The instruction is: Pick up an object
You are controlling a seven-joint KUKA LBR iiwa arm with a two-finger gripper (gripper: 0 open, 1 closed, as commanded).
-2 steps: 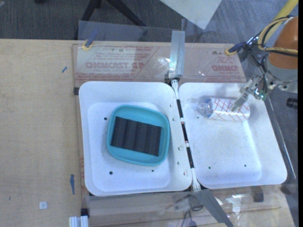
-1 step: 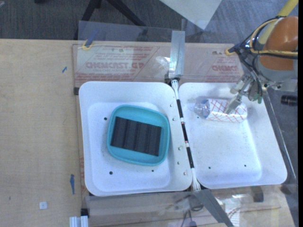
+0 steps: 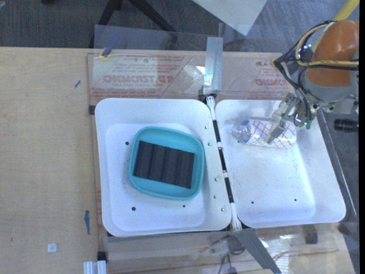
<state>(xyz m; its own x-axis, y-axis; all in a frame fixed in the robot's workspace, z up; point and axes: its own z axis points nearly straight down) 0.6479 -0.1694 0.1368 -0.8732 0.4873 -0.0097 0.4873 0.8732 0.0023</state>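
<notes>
We see two white bins side by side on the bench: the left bin [image 3: 114, 210] holds a teal tray [image 3: 166, 162] with a dark ribbed insert. In the right bin [image 3: 285, 193], near its far edge, lies a clear packet with red cross-hatching [image 3: 263, 133]. The gripper [image 3: 279, 131] hangs just over that packet; whether it grasps anything we cannot tell.

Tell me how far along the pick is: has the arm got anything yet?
Nothing looks picked yet. The gripper is low in the right bin, at the far end, right over a red-and-white checked piece next to a small clear item; I can't see anything between its fingers. The teal tray sits in the left bin. Left to do: close on an object and lift it.
</notes>
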